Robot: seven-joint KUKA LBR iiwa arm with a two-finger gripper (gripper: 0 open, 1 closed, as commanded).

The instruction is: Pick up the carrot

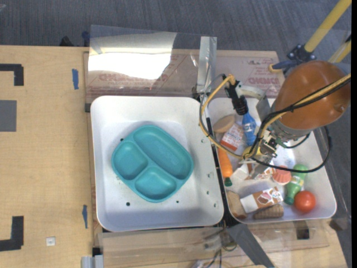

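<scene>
Carrot (225, 163) beside a labelled packet (234, 139) (print unreadable)

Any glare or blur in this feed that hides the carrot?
Camera view: glare sits on the clear sheet behind the left bin, away from the carrot; the carrot is evenly lit and fairly sharp at the right bin's left wall, while the arm covers the items near its wrist.

Robotics lab — white bins (106, 166), plywood bench (39, 149)
</scene>
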